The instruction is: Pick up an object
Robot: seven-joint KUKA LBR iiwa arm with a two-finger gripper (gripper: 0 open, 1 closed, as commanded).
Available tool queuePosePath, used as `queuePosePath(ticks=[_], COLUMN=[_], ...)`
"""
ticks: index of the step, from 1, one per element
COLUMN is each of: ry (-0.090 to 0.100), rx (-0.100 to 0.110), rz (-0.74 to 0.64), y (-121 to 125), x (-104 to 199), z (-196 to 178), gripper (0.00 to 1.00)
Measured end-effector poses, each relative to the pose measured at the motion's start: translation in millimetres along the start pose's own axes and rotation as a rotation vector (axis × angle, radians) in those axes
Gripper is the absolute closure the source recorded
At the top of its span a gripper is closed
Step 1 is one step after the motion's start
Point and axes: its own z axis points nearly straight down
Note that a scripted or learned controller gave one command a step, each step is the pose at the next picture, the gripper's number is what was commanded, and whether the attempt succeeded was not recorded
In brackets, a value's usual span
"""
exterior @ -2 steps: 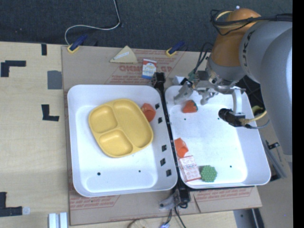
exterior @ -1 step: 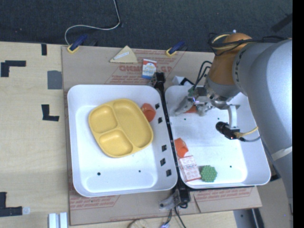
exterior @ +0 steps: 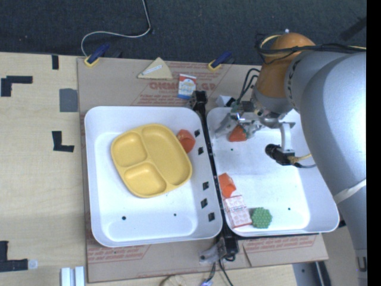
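Note:
My gripper (exterior: 239,126) hangs over the far left part of the right bin (exterior: 297,189). A small orange-red piece (exterior: 238,135) sits between its fingertips, and the fingers look shut on it. In the same bin, near the front left, lie an orange block (exterior: 227,185), a white and pink carton (exterior: 237,211) and a green broccoli piece (exterior: 261,217). The left bin (exterior: 101,207) holds a yellow divided plate (exterior: 152,159). A red-orange object (exterior: 186,140) rests beside the plate's right edge.
Behind the bins on the cardboard stand a small red, white and blue carton (exterior: 187,86) and a pale wedge (exterior: 156,70). The grey arm (exterior: 333,112) covers the right side. A black divider (exterior: 205,159) runs between the bins.

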Motion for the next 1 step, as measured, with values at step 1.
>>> queuePosePath(ticks=[1], ry=[-0.001], rx=[0.0], rz=[-0.001], y=[0.0], x=[-0.1], z=[-10.1], gripper=[1.0])
